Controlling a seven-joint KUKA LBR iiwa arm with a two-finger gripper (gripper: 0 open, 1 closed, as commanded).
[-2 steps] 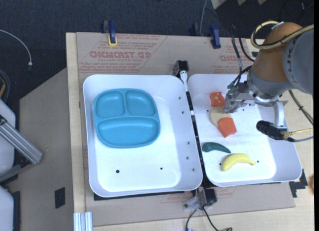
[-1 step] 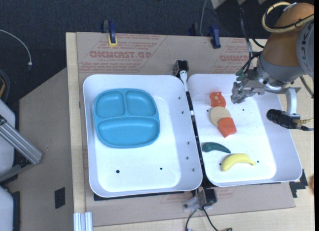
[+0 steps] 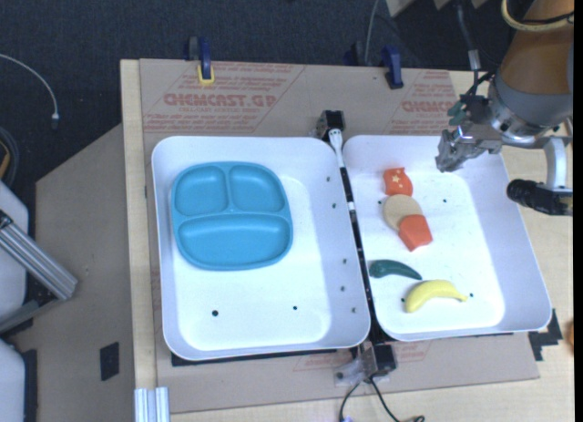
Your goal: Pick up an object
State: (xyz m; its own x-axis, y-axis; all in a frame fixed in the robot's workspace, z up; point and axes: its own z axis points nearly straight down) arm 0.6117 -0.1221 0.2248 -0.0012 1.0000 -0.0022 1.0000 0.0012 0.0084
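The right bin [image 3: 510, 256] holds several small items: a red-orange piece [image 3: 397, 180] near its back, a tan rounded piece [image 3: 399, 209], a red block [image 3: 415, 231] touching it, a dark green pepper [image 3: 393, 270] and a yellow banana [image 3: 432, 294] near the front. My gripper [image 3: 452, 158] hangs over the back of the right bin, to the right of the red-orange piece and apart from every item. Nothing shows between its fingertips.
A blue divided plate [image 3: 231, 215] lies in the left bin [image 3: 264, 320]. A rail with clamps [image 3: 346, 197] separates the two bins. A black part [image 3: 537, 196] sticks in over the right bin's right rim. Cables run behind the bench.
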